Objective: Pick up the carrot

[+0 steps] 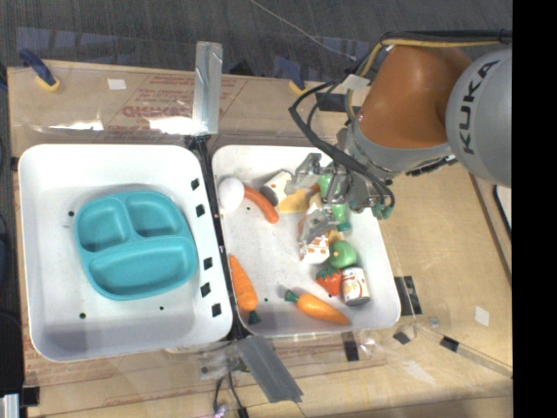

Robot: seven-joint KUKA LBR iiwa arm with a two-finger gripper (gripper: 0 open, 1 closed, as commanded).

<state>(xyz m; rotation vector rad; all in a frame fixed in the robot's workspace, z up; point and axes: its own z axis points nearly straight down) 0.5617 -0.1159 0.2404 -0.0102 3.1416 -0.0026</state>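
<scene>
The claw hangs low over the upper half of the right bin, tangled among toy foods, and whether it is wide, narrow or closed on anything cannot be told from this slanted look down. Above it, at about 1 o'clock, rises the arm, with its orange band and black cables looping round the wrist. Right by the claw at 9 o'clock lies a yellow piece, with a small white-and-dark item just past it at 10 o'clock. Further out at 9 o'clock sit a red-orange sausage-like piece and a white egg against the bin's left wall. At 5 o'clock of the claw a green piece lies close, then a red fruit and a small can side by side. The carrot, orange with a green stub at its left end, lies at 6 o'clock of the claw, well apart from it, flat on the floor near the bin's front wall, just below the red fruit and the can. A second orange tapered piece lies at about 7 o'clock along the left wall. Across the divider at 9 o'clock, the left bin holds a teal sectioned plate.
</scene>
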